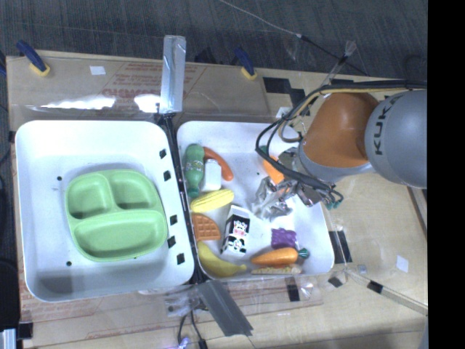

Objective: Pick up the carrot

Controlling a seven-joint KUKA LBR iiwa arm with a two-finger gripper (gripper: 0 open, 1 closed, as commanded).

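Lighting even, moderately bright, overhead. Glare patch on plastic sheet (109, 100) behind left bin (29, 195); soft shadows inside bin walls. Image slightly soft, low resolution.

The carrot (276, 257) is orange with a dark green tip at its right end. It lies flat on its side along the near wall of the right bin, below the gripper (272, 198) and well apart from it, untouched.

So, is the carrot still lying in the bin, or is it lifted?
Lying in the right bin: the carrot rests flat near its front wall, apart from the claw.
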